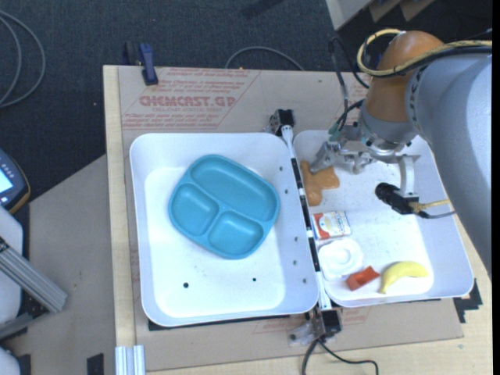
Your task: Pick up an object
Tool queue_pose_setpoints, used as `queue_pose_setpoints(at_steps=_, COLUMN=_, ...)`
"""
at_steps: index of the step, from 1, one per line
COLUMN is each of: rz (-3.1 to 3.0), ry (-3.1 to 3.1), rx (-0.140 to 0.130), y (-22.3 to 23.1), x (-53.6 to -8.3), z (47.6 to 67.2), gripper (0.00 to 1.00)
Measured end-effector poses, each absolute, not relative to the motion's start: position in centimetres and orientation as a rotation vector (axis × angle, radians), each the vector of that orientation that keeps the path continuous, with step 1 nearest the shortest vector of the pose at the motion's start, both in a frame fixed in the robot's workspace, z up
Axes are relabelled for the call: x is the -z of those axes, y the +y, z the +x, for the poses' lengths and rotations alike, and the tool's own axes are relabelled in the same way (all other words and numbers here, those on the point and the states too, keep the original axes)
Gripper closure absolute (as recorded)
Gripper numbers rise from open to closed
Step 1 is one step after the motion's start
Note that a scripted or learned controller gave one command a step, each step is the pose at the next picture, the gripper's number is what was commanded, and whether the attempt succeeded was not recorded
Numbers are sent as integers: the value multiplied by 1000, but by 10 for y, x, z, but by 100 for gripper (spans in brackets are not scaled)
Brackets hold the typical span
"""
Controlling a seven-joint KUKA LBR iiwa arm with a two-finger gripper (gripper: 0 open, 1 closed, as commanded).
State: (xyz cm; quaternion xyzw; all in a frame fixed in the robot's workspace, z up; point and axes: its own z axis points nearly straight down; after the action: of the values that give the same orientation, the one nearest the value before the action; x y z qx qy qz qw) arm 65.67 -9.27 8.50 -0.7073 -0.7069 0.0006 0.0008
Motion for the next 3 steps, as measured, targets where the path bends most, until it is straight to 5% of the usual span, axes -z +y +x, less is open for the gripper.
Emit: queue_pose_setpoints(at_steps=3, rz=-2222, ry=-2225, rx=2, y=-92, x=-85, z=667, gripper=0)
